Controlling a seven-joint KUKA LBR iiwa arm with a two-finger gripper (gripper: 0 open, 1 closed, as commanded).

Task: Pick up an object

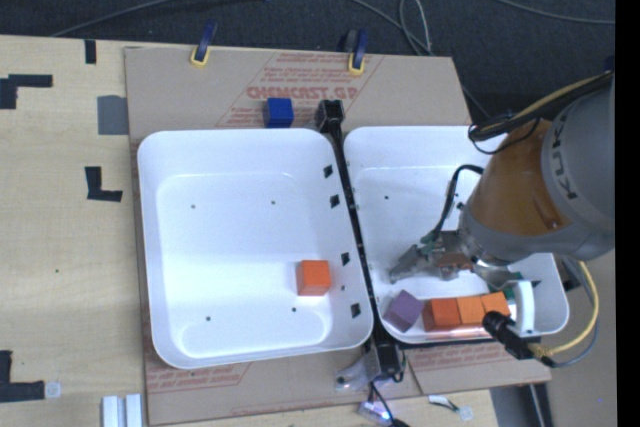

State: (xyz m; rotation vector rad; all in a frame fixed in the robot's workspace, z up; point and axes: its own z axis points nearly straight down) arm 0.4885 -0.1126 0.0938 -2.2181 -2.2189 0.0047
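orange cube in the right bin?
No, the lone orange cube sits in the left bin; the right bin holds a purple block and an orange block.

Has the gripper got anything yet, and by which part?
Nothing held. The gripper hangs open in the right bin, above the purple block, with nothing between its fingers.

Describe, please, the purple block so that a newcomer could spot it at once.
Start at the right-hand white bin, under the arm. Along its near wall lies a short row of blocks; the purple block is at the row's left end, nearest the divider between the bins. Its neighbours are orange; it alone is purple.
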